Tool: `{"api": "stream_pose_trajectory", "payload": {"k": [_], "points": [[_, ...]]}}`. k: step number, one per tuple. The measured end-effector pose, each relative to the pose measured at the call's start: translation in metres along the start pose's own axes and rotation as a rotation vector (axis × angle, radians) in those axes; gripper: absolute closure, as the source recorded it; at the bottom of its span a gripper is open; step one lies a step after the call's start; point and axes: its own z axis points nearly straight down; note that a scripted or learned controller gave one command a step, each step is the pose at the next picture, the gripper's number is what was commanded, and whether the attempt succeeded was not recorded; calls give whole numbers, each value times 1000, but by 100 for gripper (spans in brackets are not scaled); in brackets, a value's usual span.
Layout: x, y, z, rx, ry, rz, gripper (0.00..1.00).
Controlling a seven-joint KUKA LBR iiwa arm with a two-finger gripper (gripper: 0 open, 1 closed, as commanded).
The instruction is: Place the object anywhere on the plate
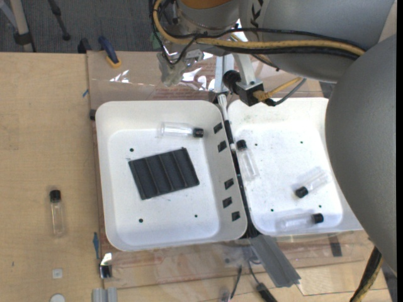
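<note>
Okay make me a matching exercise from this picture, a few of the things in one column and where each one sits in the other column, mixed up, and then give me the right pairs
Things
1. black ribbed plate
2. clear vial with a black cap nearest the plate
3. two capped vials lying close together
4. lone vial

Places
A. on the wooden bench, left of both bins
B. flat on the floor of the left bin
C. in the right bin, towards its near right corner
D. in the left bin, just beyond the plate's far edge

Pairs: 1-B, 2-D, 3-C, 4-A
</note>
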Motion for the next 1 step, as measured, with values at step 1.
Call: {"api": "stream_pose_trajectory", "payload": {"k": [1], "points": [[4, 1, 67, 5, 1, 54, 100]]}}
